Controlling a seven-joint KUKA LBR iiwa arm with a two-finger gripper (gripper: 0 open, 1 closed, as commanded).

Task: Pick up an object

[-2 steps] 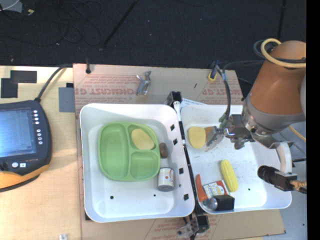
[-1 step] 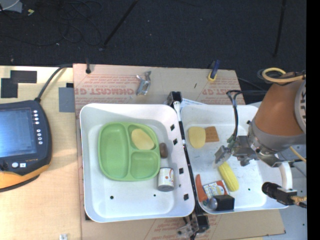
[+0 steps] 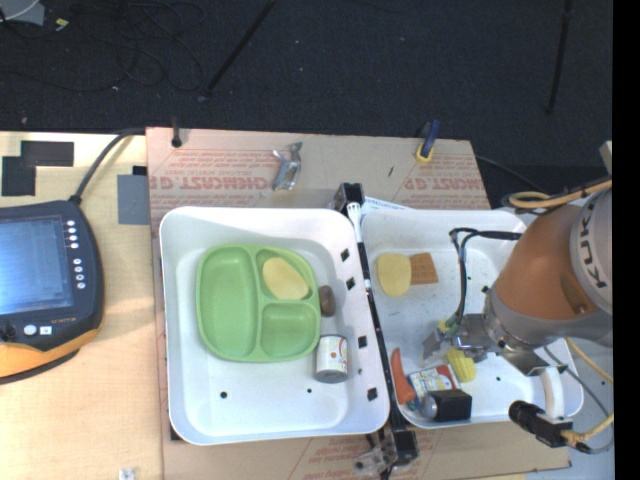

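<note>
The gripper [image 3: 452, 340], its state impossible to tell, hangs low in the right bin [image 3: 480, 248], directly above a small yellow object [image 3: 461, 368] beside a black box [image 3: 447, 405]; light, rigid-looking, probably best pinched across its narrow sides.

Robotics lab indicated: teach pendant [image 3: 45, 278] seen on tabletop [image 3: 60, 408], cardboard sheet [image 3: 320, 173] clamped under white bins [image 3: 185, 368], cables [image 3: 120, 28] strewn behind.

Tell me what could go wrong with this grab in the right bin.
The gripper hangs over a tight cluster: a yellow piece, a red-and-white packet and a black block lie touching, so it may pinch two or none. They sit near the right bin's front wall, risking a knock.
</note>
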